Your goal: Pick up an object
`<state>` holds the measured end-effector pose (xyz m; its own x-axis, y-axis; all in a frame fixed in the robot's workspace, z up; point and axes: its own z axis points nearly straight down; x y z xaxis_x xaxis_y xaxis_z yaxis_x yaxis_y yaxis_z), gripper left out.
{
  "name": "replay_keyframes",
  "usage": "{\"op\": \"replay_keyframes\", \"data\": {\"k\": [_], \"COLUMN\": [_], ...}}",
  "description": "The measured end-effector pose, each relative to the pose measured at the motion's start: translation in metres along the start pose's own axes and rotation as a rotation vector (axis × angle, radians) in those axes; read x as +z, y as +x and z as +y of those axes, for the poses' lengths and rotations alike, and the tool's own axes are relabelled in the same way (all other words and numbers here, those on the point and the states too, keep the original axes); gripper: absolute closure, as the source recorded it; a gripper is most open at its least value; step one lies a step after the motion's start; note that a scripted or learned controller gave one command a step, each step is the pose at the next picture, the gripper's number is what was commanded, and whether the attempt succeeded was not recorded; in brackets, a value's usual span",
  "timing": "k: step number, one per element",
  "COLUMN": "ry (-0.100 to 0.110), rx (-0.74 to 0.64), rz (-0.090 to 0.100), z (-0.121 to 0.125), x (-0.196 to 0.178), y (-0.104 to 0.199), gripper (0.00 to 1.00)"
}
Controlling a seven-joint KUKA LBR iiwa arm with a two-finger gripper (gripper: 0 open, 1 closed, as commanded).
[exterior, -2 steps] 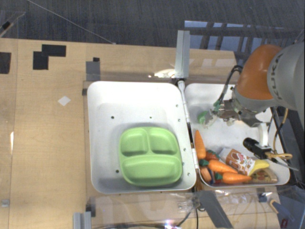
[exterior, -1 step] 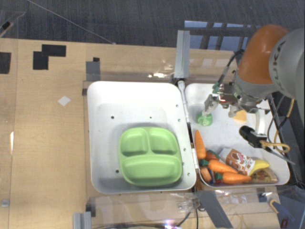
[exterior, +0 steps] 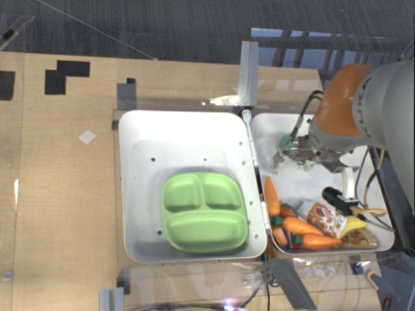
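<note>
My gripper (exterior: 297, 154) hangs over the back part of the right bin (exterior: 266, 129), with the grey arm and its orange band reaching in from the right. Nothing shows in its grasp. In front of it, at the bin's near edge, lies a pile of toy food. One orange carrot (exterior: 272, 197) lies along the left wall, and two more carrots (exterior: 302, 226) lie lower down. A brown snack packet (exterior: 326, 218) and a yellow banana (exterior: 354, 226) sit beside them.
The left bin (exterior: 142, 135) holds a green divided plate (exterior: 204, 211) towards its front. A metal post (exterior: 248, 75) stands behind the wall between the two bins. The wooden bench (exterior: 58, 193) stretches to the left.
</note>
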<state>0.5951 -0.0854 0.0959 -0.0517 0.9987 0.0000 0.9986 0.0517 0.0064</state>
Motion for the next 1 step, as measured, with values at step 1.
{"op": "replay_keyframes", "data": {"k": [1], "ry": [-0.007], "rx": [-0.021], "rz": [-0.001], "z": [0.0473], "x": [0.0066], "y": [-0.0166], "gripper": [0.00]}}
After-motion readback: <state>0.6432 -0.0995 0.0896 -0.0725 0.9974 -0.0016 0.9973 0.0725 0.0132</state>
